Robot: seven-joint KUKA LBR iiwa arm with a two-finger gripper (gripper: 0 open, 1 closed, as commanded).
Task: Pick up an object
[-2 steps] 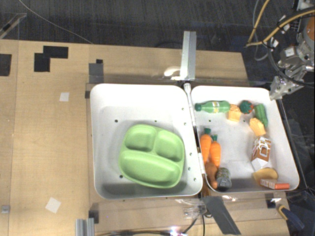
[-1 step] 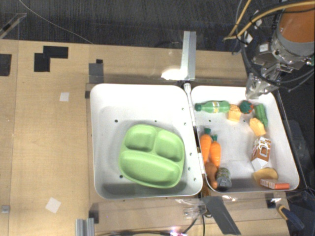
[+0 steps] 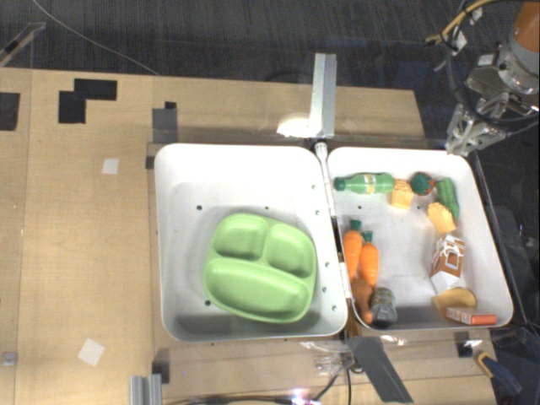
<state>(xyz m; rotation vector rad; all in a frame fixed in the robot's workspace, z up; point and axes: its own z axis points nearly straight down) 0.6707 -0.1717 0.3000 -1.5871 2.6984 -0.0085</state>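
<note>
The right bin [image 3: 498, 251] holds several small toy foods: a green bottle [image 3: 364, 182], two orange carrots [image 3: 361, 256], a green vegetable [image 3: 447, 198], a yellow piece [image 3: 440, 218], a brown-and-white carton [image 3: 448, 256] and a dark grey item [image 3: 382, 305]. My gripper [image 3: 473, 136] hangs above the bin's far right corner, just outside the rim. Its fingers [image 3: 458, 135] are open and nothing sits between them. It is well apart from all the objects.
The left bin [image 3: 173, 226] holds a green divided plate [image 3: 260, 267]. A metal post [image 3: 324, 95] stands behind the wall between the bins. Cables [image 3: 460, 24] loop near the arm at the upper right. A flat red-and-tan piece [image 3: 469, 316] lies in the right bin's near corner.
</note>
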